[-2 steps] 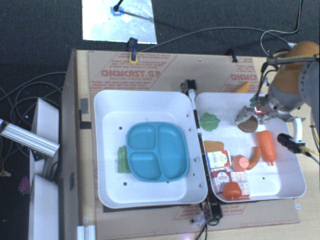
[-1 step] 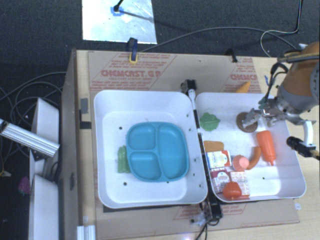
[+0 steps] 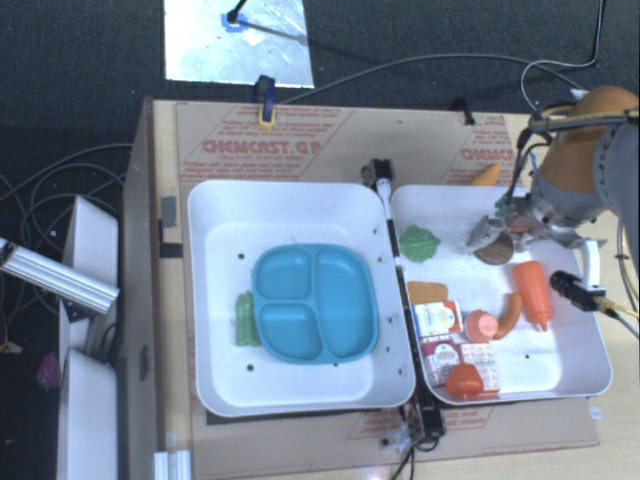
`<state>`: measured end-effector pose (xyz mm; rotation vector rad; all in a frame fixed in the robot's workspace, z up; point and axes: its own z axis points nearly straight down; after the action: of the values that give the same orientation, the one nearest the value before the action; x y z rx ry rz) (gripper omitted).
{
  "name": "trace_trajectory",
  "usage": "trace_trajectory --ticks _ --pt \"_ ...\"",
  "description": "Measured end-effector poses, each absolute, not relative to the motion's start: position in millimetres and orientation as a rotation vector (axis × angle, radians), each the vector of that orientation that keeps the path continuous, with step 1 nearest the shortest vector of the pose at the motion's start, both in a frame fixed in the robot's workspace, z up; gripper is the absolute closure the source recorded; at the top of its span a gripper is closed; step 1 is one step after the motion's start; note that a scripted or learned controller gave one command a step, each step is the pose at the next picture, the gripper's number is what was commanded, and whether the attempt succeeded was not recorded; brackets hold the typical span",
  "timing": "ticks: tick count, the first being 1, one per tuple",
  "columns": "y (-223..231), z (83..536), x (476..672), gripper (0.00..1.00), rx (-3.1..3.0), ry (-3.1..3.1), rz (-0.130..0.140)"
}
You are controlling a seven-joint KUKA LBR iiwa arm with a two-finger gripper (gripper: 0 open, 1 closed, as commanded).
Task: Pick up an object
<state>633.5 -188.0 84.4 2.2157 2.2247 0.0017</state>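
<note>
My gripper (image 3: pixel 492 230) hangs over the back of the right bin (image 3: pixel 580 368), reaching in from the right. Just below its tip lies a brown round disc (image 3: pixel 494 254), touching or nearly touching it. An orange carrot-like piece (image 3: pixel 533 293) lies to the right of the disc. Nearer the front sit a sausage (image 3: pixel 510 314), a pink cup (image 3: pixel 482 325), a red tomato (image 3: pixel 463 381), two printed packets (image 3: pixel 436 319) and an orange-brown slab (image 3: pixel 427 292). At the bin's back left lies a green leaf (image 3: pixel 420 242).
The left bin (image 3: pixel 215 268) holds a blue divided plate (image 3: pixel 315 301) with a green piece (image 3: pixel 244 320) beside its left edge. An orange item (image 3: pixel 486 175) lies on the cardboard behind the right bin. A black divider clip (image 3: pixel 380 174) sits between the bins.
</note>
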Motion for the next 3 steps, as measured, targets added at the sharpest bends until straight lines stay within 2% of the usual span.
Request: trace_trajectory --ticks 1,2,3 --pt "-188.5 96.1 634.6 1.00 2.211 2.225 0.004" --pt "-145.7 98.0 655.6 1.00 2.215 2.225 0.004" --pt "-207.7 157.5 595.5 1.00 2.217 2.220 0.000"
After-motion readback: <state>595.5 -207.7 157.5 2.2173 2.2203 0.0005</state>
